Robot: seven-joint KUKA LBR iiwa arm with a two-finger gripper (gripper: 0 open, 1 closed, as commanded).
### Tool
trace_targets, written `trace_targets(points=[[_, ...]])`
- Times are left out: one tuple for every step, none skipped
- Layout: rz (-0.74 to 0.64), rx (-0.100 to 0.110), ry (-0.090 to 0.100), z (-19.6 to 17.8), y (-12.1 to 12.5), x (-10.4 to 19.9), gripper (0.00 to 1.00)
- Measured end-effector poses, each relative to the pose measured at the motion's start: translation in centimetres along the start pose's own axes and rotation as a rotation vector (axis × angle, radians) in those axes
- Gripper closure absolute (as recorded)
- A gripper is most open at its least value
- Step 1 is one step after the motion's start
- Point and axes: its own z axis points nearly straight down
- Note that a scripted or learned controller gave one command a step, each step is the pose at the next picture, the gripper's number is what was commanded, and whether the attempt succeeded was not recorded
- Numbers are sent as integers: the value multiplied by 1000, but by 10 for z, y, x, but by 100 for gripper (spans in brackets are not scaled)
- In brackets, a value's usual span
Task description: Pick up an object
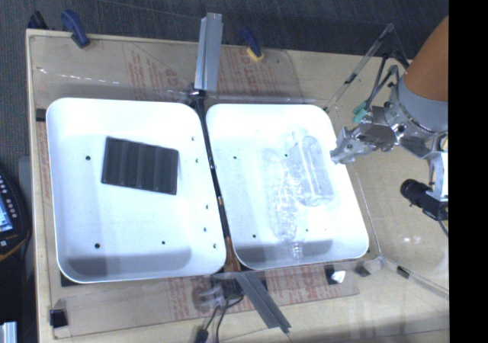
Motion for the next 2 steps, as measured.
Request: trace_targets(points=[[148,-1,1,18,9,58,100],[106,3,1,54,20,15,100]])
